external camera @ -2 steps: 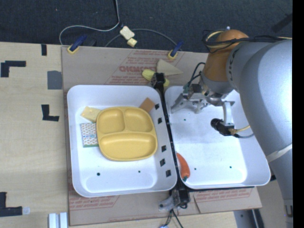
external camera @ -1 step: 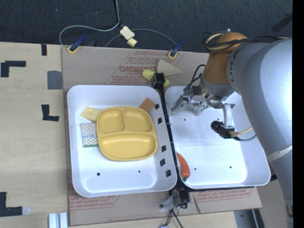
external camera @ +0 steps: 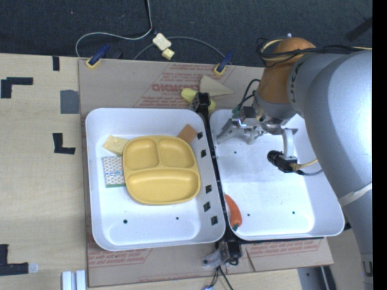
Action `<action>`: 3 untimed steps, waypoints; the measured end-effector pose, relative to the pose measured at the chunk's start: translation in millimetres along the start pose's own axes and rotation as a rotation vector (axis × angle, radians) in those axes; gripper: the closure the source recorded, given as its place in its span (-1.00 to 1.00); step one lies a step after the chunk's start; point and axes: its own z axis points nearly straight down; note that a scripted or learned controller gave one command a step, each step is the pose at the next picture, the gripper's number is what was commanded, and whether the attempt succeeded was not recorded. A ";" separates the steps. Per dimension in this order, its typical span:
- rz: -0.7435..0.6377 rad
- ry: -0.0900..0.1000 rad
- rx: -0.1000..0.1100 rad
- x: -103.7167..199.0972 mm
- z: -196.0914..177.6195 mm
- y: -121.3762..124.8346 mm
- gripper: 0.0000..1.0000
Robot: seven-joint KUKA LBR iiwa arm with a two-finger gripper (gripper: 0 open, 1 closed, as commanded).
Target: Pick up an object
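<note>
Fingers (external camera: 242,132) hover above the right bin (external camera: 302,222); whether spread or closed, I cannot tell.

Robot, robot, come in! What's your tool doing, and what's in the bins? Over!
Tool low over right white bin, nothing seen held. Orange carrot-shaped toy by that bin's left wall. Yellow divided plastic tray in left white bin.

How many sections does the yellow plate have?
3. The yellow plate in the left bin has two small sections along its far side and one wide section along its near side.
</note>
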 end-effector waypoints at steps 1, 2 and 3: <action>-0.001 -0.002 0.007 0.2 0.4 10.3 -1.00; -0.003 0.001 0.000 62.8 -104.4 -50.3 -1.00; 0.002 0.000 0.006 50.2 -98.4 -105.3 -1.00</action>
